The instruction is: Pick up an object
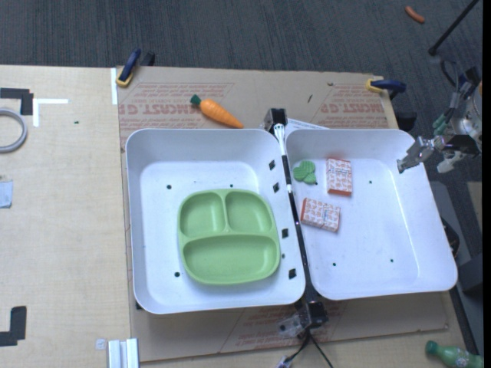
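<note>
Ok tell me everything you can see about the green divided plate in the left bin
The green divided plate is pale green, looks like smooth plastic, and is a rounded square with three compartments: two small ones at the far side, one wide one nearer the camera. It lies flat and right way up on the floor of the left bin, roughly in the middle. Nothing lies in its compartments.

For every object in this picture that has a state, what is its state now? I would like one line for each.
green divided plate: flat in the left bin, nothing on it
upper carton: lying flat in the right bin
lower carton: lying flat, apart from the upper carton
green leaf toy: lying beside the upper carton
toy carrot: lying on the cardboard outside the bins
gripper: at the right bin's right edge, holding nothing
</note>
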Robot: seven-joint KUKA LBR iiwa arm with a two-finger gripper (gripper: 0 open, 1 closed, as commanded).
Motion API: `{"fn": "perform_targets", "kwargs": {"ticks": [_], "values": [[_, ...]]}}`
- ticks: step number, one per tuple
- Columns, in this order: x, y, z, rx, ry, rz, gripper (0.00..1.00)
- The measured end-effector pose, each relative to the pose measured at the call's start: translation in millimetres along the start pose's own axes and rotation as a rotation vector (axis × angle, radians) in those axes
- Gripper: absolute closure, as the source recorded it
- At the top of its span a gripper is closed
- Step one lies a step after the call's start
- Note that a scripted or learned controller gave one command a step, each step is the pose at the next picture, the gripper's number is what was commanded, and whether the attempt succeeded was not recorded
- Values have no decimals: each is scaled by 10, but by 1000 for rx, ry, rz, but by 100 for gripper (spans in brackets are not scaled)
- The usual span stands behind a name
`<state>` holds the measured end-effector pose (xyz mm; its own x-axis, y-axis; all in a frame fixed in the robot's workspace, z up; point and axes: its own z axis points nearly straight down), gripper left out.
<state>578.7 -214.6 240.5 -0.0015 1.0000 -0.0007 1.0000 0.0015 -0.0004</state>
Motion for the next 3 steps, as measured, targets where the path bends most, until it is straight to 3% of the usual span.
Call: {"fn": "perform_targets", "kwargs": {"ticks": [1,2,3], "values": [[516,637,745,0,0,-40,0],[1192,423,1481,1,0,50,0],[1187,409,1389,9,1,51,100]]}}
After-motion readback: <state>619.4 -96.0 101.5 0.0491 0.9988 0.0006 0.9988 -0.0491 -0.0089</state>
